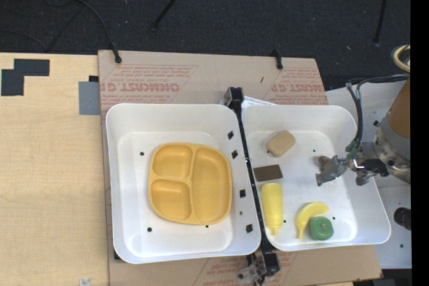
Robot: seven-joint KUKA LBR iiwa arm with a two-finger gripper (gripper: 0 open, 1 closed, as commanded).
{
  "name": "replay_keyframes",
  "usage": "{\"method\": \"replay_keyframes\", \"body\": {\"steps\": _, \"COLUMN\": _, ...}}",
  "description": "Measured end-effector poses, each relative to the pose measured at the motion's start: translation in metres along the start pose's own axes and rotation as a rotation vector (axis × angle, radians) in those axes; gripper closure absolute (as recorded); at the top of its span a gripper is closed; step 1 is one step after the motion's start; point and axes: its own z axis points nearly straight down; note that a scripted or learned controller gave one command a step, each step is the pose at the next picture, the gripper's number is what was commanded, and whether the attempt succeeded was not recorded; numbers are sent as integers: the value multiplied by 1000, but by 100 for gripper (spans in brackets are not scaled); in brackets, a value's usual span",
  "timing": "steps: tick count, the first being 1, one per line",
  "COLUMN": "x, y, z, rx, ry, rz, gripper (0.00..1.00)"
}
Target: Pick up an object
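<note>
Nearest the camera, at the front of the right bin, lay a green round piece touching a banana, with a yellow bottle just to their left, lying lengthwise along the bin's left wall. Behind the bottle sat a small brown flat block, and farther back a tan block, like a piece of bread, lay apart from the rest.

The tool hung over the right part of that bin, reaching in from the right on the grey arm, above bare white floor between the tan block and the banana. It touched none of the things and nothing lay between its fingers; whether those fingers stood apart or together could not be told from this angle.

The left bin held a yellow divided plate with three compartments, resting flat near the middle.

Both bins sat side by side on a sheet of cardboard on the bench, whose pale wood showed to the left.
</note>
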Motion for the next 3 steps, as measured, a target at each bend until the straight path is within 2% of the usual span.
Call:
{"method": "replay_keyframes", "body": {"steps": 1, "x": 0, "y": 2, "z": -6, "rx": -13, "ry": -3, "rz": -3, "gripper": 0}}
{"method": "replay_keyframes", "body": {"steps": 3, "x": -8, "y": 1, "z": 83, "rx": -8, "ry": 0, "rz": -3, "gripper": 0}}
